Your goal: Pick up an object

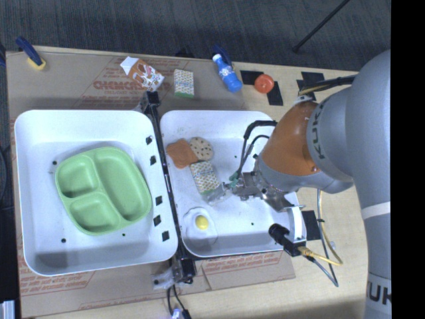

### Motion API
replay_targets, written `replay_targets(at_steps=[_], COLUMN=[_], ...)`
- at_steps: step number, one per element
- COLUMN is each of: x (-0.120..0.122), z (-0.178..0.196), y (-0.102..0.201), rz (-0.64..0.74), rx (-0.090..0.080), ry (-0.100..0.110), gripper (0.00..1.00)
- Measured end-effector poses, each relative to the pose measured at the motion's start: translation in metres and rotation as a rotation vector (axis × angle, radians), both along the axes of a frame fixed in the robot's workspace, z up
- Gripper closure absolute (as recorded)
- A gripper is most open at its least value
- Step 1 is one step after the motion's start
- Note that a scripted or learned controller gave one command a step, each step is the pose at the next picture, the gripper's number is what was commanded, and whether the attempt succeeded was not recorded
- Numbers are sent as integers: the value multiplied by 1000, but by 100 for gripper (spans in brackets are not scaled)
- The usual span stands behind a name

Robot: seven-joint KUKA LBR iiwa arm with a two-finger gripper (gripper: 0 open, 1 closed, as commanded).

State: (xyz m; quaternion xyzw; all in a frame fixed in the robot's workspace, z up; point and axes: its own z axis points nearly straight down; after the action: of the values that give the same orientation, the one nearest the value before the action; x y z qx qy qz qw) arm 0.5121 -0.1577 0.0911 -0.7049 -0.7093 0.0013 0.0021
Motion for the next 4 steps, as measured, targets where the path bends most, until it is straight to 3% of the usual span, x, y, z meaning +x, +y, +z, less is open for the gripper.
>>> replay_targets(at_steps=[1,2,3,4], x=[-34,5,5,-32], z=[2,1,10,119], y=[33,60,59,78], rz=[-1,2,6,-1], rx=[-2,0,-1,-1], ry=[-8,-1,1,-4], gripper=[0,0,100,100])
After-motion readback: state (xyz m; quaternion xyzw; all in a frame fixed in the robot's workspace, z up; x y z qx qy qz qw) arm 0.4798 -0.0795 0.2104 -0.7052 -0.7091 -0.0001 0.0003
